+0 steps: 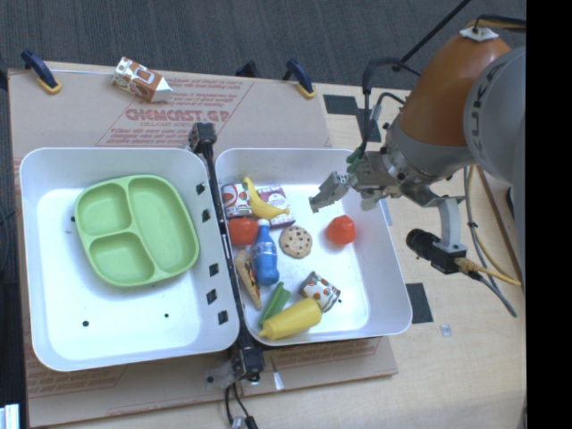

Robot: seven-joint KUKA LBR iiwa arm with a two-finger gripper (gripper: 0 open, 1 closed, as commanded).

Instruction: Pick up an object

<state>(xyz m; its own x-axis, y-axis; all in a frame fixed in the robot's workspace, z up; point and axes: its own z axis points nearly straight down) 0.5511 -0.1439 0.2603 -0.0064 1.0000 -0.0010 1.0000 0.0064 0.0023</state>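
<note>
Nearest us, along the right bin's (393,275) front wall, we note a glossy yellow plastic piece (290,318), rounded and tapering, with a smooth green pepper-like shape (273,298) leaning against its left end. Just beside them sits a small printed carton (320,290), boxy and tilted. A blue bottle (264,256) with a white cap stands near the bin's left wall; a red tomato-like ball (242,231) touches its upper left. A flat, speckled round cookie (295,240) lies at the bin's middle. A curved yellow banana (260,200) rests over a red-and-white packet (237,199) toward the back left corner.

A smooth red ball (340,231) lies alone toward the right wall, apart from the rest.

The jaws (327,192), grey metal, hang over the bin's back right area, just above and left of the red ball; we see them spread apart with nothing between them.

The left bin (45,329) carries a matte pale-green plate (136,229) with three compartments. Another small carton (140,79) lies on the cardboard sheet (179,114) at the table's back.
</note>
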